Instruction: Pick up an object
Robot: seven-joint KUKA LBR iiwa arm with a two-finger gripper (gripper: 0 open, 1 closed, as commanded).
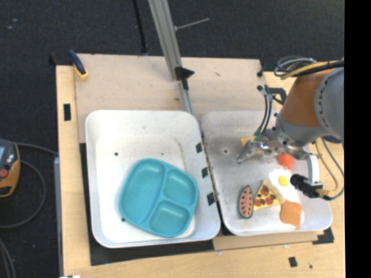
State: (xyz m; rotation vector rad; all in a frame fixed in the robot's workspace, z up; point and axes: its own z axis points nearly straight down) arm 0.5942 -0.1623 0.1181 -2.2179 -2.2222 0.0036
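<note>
Toy food [268, 197] lies in the right bin [226, 132].
You see the gripper [248, 151] low over that bin's middle, above the pizza slice; whether it's spread, you cannot tell.

Two bins [145, 120], one plate [159, 197], five toys [246, 201]

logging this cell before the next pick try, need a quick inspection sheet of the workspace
surface: wooden bench bearing the left bin and right bin, side by side.
job's things: in the right bin, a watermelon slice, pizza slice, fried egg, orange block and a small red piece.
clutter: teal divided plate in the left bin.
grippers: gripper low over the right bin, finger state unclear.
cables: hoses looped at the arm; cords on the floor at left.
surroundings: aluminium post, dark floor.
</note>
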